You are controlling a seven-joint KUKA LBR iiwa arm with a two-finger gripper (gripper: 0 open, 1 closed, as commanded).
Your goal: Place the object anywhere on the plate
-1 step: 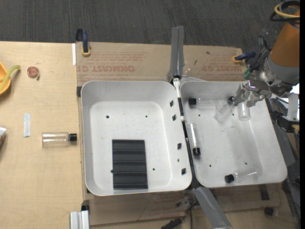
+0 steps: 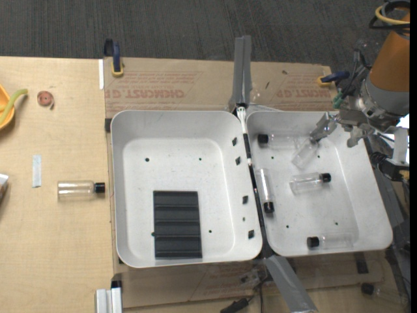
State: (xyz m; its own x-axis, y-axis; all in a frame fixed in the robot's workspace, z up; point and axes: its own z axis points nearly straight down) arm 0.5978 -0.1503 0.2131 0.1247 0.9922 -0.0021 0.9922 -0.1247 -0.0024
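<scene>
A black ribbed plate (image 2: 176, 225) lies flat in the left bin (image 2: 130, 135), toward its front. In the right bin (image 2: 365, 201) lie several clear vials with black caps. One vial (image 2: 309, 182) rests near the middle, and another (image 2: 266, 191) lies along the left wall. A third vial (image 2: 327, 241) sits at the front. My gripper (image 2: 320, 130) hangs over the back of the right bin, under the orange band (image 2: 394, 64). A faint, tilted clear vial (image 2: 303, 154) sits just below and left of it. Whether they touch is unclear.
Another capped vial (image 2: 272, 138) lies at the back left of the right bin. On the bench left of the bins are a clear bottle (image 2: 78, 188), a yellow object (image 2: 6, 106) and a small red disc (image 2: 44, 98). Clamps (image 2: 112, 56) hold the cardboard behind the bins.
</scene>
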